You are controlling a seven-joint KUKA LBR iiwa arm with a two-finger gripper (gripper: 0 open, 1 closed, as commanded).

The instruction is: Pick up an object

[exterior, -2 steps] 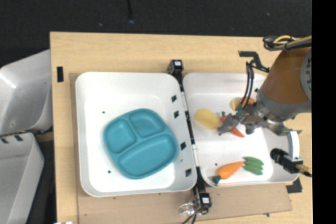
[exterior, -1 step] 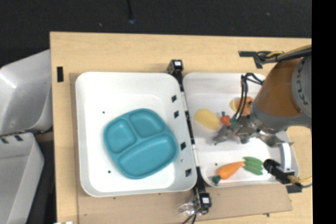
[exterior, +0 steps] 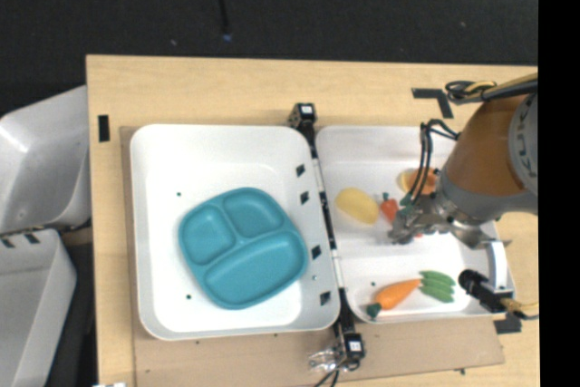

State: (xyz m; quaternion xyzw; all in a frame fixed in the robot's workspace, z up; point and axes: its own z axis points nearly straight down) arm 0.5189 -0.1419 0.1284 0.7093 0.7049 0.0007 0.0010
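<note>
— Two white bins on the bench. Where's the claw?
— Low in the right bin, beside a yellow piece; its opening can't be made out. A toy carrot lies nearer.

We see even, fairly bright overhead light, mild glare on the white bins, soft shadows, overall softness, and a dark upper frame.

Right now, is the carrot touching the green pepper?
Touching. The camera view shows the carrot tip meeting the green pepper with no gap, in the right bin.
</note>
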